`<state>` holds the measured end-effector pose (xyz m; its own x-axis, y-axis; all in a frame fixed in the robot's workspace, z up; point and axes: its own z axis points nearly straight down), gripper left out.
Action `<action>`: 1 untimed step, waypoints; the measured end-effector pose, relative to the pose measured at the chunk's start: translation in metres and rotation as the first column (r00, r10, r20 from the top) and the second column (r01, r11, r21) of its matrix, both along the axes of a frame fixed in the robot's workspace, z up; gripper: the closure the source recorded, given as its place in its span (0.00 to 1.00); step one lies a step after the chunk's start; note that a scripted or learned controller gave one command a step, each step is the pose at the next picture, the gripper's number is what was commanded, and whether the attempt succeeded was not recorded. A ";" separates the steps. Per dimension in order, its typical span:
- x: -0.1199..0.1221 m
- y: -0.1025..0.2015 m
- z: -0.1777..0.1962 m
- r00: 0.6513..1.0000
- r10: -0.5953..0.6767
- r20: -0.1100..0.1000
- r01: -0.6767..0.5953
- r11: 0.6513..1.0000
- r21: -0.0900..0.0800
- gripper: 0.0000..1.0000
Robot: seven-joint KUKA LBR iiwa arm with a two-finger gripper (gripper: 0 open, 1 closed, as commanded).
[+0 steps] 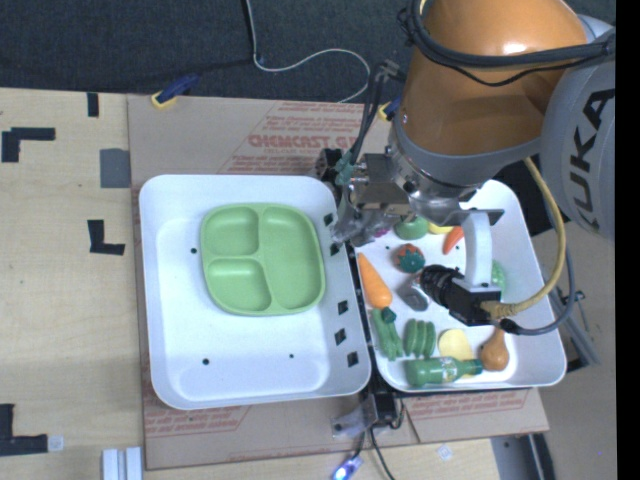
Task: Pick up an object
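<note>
The things to pick up all lie in the right bin (540,373), crowded together in the part nearer to the camera. An orange carrot (374,281) lies just beside the left wall of this bin. Below it two dark green pickles (387,333) lie side by side. A green bottle (437,370) lies along the near rim, with a yellow lemon (456,343) and a brown pear (493,349) close to it. A red and green strawberry (410,259) sits more toward the middle. The gripper (346,224) hangs over the border where the two bins meet, near the far end of the carrot; whether it is open or closed I cannot tell. The left bin (160,203) holds a green divided plate (262,258), with much free white floor around it, mostly toward the near edge. Both bins stand on the table (60,268).
</note>
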<state>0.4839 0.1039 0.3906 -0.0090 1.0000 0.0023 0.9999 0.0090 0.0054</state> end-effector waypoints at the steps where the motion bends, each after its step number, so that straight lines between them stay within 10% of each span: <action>1: 0.011 0.038 -0.027 1.000 -0.005 -0.009 0.005 1.000 -0.003 1.00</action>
